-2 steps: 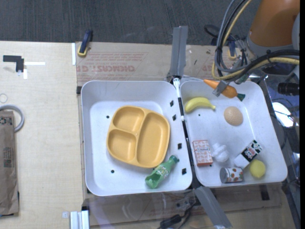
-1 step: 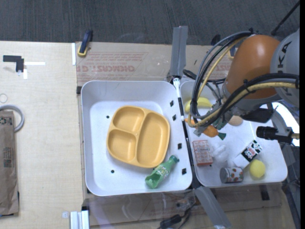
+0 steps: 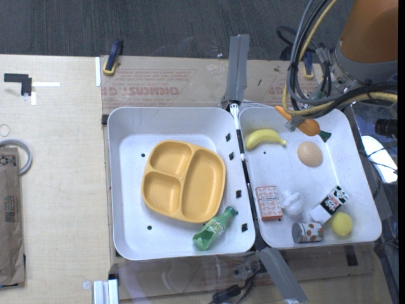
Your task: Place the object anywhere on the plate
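A yellow three-compartment plate (image 3: 183, 181) lies in the left bin (image 3: 126, 189) with nothing on it. A green bottle (image 3: 214, 228) lies on its side just off the plate's front right rim. The right bin (image 3: 361, 170) holds a banana (image 3: 264, 138), an orange carrot (image 3: 308, 126), a tan egg (image 3: 310, 154), a red-and-white box (image 3: 269, 202), a white figure (image 3: 292, 201), a small can (image 3: 307, 232), a lemon (image 3: 342, 224) and a black-and-white carton (image 3: 331, 202). My arm (image 3: 373, 24) hangs over the right bin's back corner. Its gripper (image 3: 302, 116) is buried among cables just above the carrot.
A grey divider (image 3: 237, 68) stands between the bins at the back. A cardboard sheet (image 3: 164, 84) lies behind the left bin. Black cables (image 3: 316, 49) loop around the wrist. On the wooden bench at far left sits a brown bag (image 3: 9, 220).
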`<state>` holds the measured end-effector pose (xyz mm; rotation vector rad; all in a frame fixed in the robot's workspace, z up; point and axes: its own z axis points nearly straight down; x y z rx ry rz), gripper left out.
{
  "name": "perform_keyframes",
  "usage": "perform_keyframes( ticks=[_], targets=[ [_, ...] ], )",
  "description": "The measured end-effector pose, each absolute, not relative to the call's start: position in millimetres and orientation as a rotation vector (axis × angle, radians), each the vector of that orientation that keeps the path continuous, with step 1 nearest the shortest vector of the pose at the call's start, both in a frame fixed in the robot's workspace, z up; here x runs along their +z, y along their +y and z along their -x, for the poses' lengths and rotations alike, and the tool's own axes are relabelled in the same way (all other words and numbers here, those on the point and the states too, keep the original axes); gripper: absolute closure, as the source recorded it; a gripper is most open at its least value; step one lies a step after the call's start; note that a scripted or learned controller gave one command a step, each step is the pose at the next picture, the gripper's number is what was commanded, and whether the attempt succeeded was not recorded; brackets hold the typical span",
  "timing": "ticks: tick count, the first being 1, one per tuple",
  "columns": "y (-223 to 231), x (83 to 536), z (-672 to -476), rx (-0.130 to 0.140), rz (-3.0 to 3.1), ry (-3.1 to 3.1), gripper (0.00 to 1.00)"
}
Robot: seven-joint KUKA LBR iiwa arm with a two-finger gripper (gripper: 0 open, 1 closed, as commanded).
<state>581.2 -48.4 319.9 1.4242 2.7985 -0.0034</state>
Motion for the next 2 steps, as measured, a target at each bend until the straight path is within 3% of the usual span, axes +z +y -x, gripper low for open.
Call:
perform_keyframes(
  ticks=[1,2],
  targets=[
    [25,258,-477.8,-0.004,-1.116,2.940,1.00],
    [96,190,-491.4,-0.003,-0.754,3.052,1.00]
  ],
)
